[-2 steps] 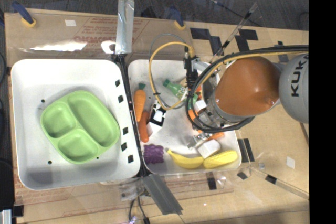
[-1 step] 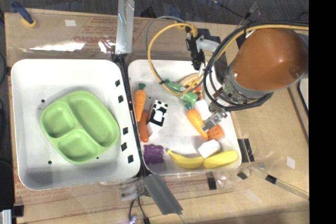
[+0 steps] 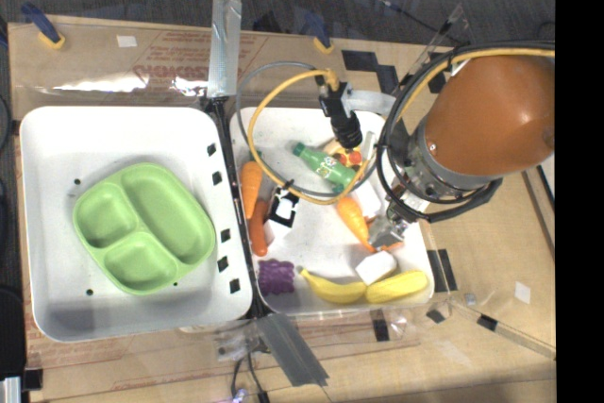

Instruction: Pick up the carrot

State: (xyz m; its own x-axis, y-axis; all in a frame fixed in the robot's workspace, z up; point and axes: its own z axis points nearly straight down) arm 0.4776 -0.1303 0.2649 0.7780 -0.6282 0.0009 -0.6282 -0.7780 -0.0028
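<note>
in the camera view, two white bins sit side by side on the table [image 3: 528,316]. the left bin [image 3: 57,156] holds a green divided plate [image 3: 142,226], which lies a little tilted near its middle. the right bin [image 3: 311,231] holds the other things. one carrot [image 3: 253,208] lies along the left wall of this bin, its length going from far to near. a second, shorter carrot [image 3: 353,218] lies more to the right, and its lower end is just beside the pincer [image 3: 385,236]. a green bottle [image 3: 326,163] lies between the two carrots, toward the far side. a bunch of purple grapes [image 3: 276,276] is in the near left corner, and next to it a banana [image 3: 332,288] lies along the near wall. a yellow piece [image 3: 401,286] and a small white block [image 3: 375,267] are just beside the banana.

the arm [image 3: 481,123] reaches over the right bin from the right, and its big orange band hides most of the wrist. the pincer is low, near the short carrot and the white block. it is not possible to tell how far it is open, or if it has hold of anything.
</note>
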